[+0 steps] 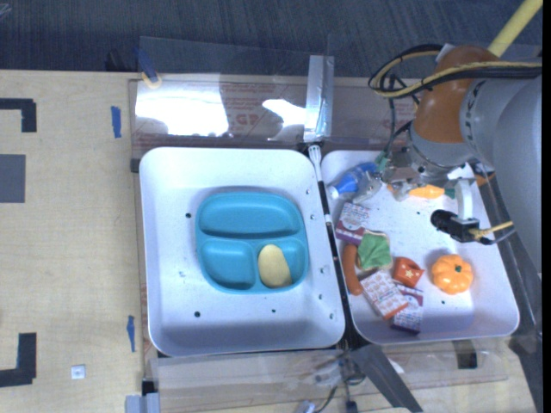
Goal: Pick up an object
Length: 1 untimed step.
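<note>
My gripper (399, 177) hangs low over the back of the right bin (495, 317), below the arm's orange band. A blue bottle (353, 181) lies just to its left and a small yellow-orange piece (426, 193) just to its right. In front of these lie a pink-and-white packet (353, 222), a green leafy toy (374, 252), an orange sausage (349, 272), a red toy (407, 271), an orange pumpkin (452, 274), a red-and-white packet (386, 295) and a small purple item (410, 319). I see nothing between the fingers.
The left bin (164, 256) holds a blue divided plate (245, 218) with a yellow potato-like toy (275, 265) in its front right compartment. A clear plastic wall (224, 101) stands behind the bins, and a ridge (330, 248) divides them.
</note>
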Motion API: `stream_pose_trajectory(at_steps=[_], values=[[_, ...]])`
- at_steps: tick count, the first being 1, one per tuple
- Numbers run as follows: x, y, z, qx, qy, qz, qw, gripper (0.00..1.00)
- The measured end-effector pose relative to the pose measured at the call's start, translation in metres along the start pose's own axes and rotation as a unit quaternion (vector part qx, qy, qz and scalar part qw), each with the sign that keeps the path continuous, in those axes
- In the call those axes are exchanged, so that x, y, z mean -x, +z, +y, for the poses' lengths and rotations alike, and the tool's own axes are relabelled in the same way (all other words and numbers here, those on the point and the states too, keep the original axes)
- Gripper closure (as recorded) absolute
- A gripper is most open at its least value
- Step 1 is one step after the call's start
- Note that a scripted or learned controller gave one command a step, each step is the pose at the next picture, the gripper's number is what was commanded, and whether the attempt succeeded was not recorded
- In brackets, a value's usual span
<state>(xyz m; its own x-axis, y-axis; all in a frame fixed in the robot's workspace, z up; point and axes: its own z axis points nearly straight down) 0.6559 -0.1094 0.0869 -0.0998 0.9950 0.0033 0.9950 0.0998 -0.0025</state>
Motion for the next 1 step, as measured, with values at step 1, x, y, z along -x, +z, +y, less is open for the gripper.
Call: stream_pose_trajectory(at_steps=[1], values=[[0.0165, -0.0031, 0.0081, -0.013, -0.025, 0.015, 0.9995, 0.0]])
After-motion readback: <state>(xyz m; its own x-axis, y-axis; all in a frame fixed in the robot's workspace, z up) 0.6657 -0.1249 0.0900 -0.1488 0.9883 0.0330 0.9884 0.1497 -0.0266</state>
